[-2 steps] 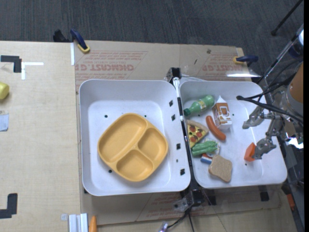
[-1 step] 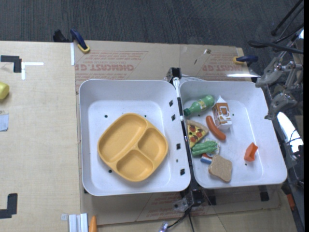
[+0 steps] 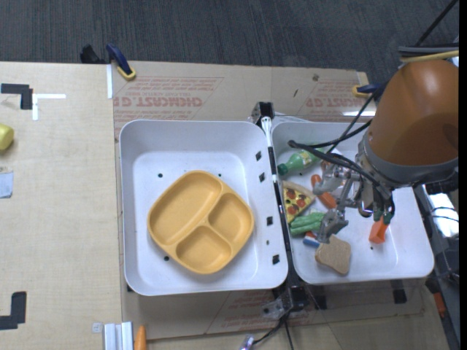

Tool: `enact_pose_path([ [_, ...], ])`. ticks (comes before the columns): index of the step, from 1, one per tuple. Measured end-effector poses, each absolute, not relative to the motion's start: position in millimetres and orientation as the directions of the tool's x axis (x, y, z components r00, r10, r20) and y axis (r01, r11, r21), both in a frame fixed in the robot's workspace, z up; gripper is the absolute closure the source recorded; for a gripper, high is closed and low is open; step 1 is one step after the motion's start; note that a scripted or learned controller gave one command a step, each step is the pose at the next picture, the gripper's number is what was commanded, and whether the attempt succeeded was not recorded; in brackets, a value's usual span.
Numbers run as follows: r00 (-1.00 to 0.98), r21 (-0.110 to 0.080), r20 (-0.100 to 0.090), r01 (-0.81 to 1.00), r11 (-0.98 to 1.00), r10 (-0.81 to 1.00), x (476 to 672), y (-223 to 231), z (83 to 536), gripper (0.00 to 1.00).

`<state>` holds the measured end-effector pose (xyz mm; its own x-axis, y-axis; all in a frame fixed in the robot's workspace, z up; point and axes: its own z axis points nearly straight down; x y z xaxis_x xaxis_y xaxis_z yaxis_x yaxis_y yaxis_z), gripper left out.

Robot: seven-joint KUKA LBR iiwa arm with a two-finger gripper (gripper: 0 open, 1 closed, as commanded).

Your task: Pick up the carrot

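Orange carrot (image 3: pixel 378 231) right of gripper (image 3: pixel 332 227) (apart)

A pale wooden bench (image 3: pixel 58 232) bears a brown cardboard sheet (image 3: pixel 219 90). Two shallow white plastic bins (image 3: pixel 135 217) sit side by side on it. A yellow-green round object (image 3: pixel 5 137) lies at the bench's left edge.

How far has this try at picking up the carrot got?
Done: the arm has reached into the right bin, and its gripper sits low among the toy food there. In hand: nothing that I can confirm; the carrot lies on the bin floor to the gripper's right, apart from it. Left: move over the carrot, close on it and lift it. The yellow plate in the left bin plays no part.
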<state>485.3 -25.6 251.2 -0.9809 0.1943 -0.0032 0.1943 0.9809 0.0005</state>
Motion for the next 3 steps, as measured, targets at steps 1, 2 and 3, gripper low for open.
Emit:
enact_pose_path([
  [1,-0.978,0.001,-0.002,0.208,0.978,0.208,479.5,58.8,191.6,0.0],
  [2,-0.964,0.001,-0.006,0.267,0.964,0.267,503.4,-30.7,192.1,0.0],
  [3,-0.942,0.001,-0.003,0.337,0.942,0.337,529.0,59.0,191.4,0.0],
])
